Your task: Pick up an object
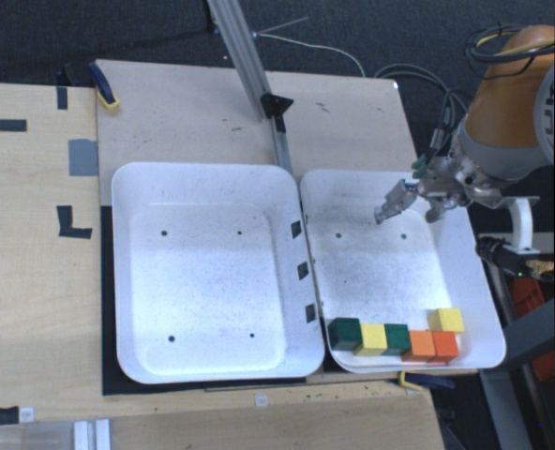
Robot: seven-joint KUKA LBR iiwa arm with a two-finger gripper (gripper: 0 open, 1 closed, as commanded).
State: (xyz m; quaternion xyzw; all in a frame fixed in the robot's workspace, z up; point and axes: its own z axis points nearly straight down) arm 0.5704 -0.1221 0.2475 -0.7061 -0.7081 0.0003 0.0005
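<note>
A row of small blocks lies along the near edge of the right bin (pixel 465 251): a dark green block (pixel 345 331), a yellow block (pixel 373 338), a second green block (pixel 397 337), an orange block (pixel 421 346) and a red-orange block (pixel 444 346). Another yellow block (pixel 446 320) sits just behind the row's right end. My gripper (pixel 411 211) hovers over the far part of the right bin, well away from the blocks. It is open, with nothing between its fingers.
The left bin (pixel 127 251) sits beside the right one, and they meet at a shared rim (pixel 301 251). A slanted metal rail (pixel 245 54) crosses the bench behind the bins. Cables (pixel 427 78) loop at the back right. A blue and yellow clamp (pixel 103 87) lies at the far left.
</note>
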